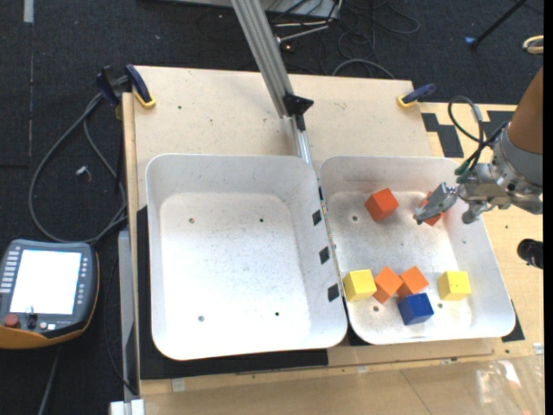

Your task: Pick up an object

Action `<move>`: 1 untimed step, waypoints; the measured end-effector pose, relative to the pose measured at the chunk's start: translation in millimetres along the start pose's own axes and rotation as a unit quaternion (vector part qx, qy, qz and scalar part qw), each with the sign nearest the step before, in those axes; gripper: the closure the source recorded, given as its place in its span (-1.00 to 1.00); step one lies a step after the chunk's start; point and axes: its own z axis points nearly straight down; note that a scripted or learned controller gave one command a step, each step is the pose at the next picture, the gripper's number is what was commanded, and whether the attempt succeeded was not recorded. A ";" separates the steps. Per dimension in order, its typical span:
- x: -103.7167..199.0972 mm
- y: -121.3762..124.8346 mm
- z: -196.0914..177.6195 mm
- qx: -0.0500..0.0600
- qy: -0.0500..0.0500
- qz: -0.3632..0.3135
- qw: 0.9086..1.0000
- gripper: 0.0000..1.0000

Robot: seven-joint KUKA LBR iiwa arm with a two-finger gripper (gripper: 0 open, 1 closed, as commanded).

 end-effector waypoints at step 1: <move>-20.8 -31.5 -93.9 -0.004 -0.002 0.001 1.000 -1.00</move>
